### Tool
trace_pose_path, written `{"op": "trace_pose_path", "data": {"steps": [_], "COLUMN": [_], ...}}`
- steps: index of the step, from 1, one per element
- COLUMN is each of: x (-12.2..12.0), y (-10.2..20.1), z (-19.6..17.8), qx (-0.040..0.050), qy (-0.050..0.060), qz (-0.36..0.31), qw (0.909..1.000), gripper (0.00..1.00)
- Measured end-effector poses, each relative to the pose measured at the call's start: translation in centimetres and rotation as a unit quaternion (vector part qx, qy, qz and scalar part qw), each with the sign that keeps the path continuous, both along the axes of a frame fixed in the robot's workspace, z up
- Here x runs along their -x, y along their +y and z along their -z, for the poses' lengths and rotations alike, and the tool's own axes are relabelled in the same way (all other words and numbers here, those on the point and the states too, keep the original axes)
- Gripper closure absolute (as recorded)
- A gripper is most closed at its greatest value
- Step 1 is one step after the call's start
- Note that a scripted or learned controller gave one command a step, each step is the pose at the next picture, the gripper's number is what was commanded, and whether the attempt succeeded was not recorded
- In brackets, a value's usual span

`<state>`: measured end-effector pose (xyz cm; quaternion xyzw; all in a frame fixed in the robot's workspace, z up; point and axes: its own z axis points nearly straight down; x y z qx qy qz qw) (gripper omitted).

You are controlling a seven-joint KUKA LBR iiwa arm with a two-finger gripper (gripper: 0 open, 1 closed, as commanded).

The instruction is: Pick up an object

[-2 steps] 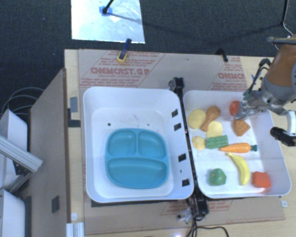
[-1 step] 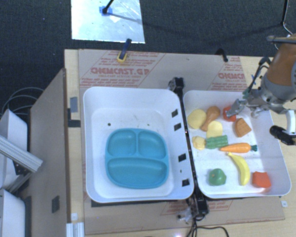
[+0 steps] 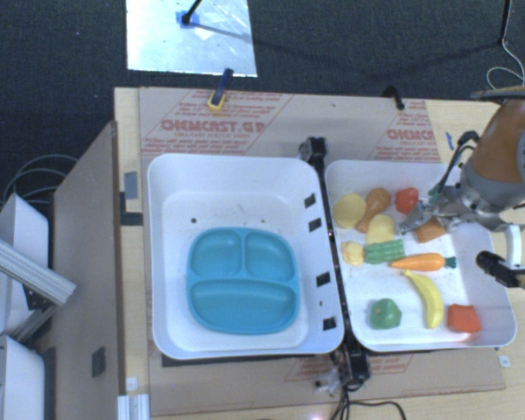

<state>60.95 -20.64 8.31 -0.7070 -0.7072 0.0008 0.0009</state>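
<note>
1. End effector hangs low over the right bin, toward that bin's 2 o'clock region, at the end of the arm that reaches in from the 3 o'clock side.
2. Whether it is released or clenched cannot be told: its tip blends with the toys beneath it, and nothing is clearly seen gripped.
3. The likeliest target, judging by nearness, is a small orange-brown piece directly under the tip, touching or nearly touching it; its shape is too hidden to name.
4. A red tomato-like toy sits just beside the tip at 10 o'clock.
5. The carrot lies near at 6 o'clock, with its long axis running 9-to-3 across the bin and its green top toward 3 o'clock.
6. The green corn-like piece lies at 8 o'clock from the tip, also on a 9-to-3 axis and just beside the carrot's point.
7. The banana is farther off at 6 o'clock, slanted from 11 to 5.
8. The coming move seems to turn on a short straight descent, since the nearest thing lies below rather than to either side.
9. The left bin, holding a blue divided plate, lies well apart at 9 o'clock on the desk.
</note>
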Motion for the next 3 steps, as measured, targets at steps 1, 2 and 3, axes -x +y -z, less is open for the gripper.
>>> {"op": "trace_pose_path", "data": {"steps": [1,2,3], "x": [-0.3,0.7,5.2], "y": [0.0,8.7,16.2], "z": [-1.3,-0.5,-12.6], "qx": [0.0007,-0.0009,-0.0015], "qy": [-0.004,-0.002,-0.006], "qz": [-0.001,-0.005,-0.006], "qw": [1.0000,1.0000,1.0000], "gripper": [1.00,1.00,1.00]}}
